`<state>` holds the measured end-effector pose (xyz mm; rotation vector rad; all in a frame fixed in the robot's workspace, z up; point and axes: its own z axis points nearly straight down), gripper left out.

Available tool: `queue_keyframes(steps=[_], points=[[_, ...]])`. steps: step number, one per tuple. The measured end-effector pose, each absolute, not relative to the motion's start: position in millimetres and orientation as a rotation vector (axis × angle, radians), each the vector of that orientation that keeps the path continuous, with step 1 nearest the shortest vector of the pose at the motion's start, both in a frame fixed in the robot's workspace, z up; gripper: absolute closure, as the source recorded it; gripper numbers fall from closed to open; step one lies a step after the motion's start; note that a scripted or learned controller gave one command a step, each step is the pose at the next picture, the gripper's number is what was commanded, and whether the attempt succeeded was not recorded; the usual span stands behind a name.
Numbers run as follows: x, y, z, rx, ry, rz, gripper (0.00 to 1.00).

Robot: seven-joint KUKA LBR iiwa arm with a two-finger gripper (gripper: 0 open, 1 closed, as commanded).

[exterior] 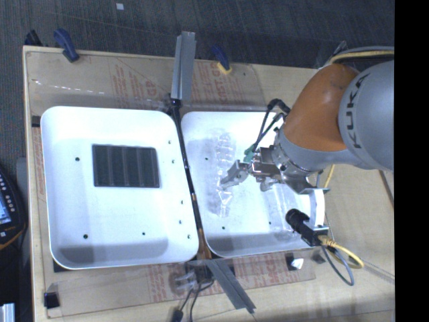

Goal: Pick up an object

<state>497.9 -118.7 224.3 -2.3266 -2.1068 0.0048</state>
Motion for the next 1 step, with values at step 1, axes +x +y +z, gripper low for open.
queue_keyframes(steps=[1], points=[[503.3, -113.7, 217.7, -2.313, -2.12, 0.004, 0.0]])
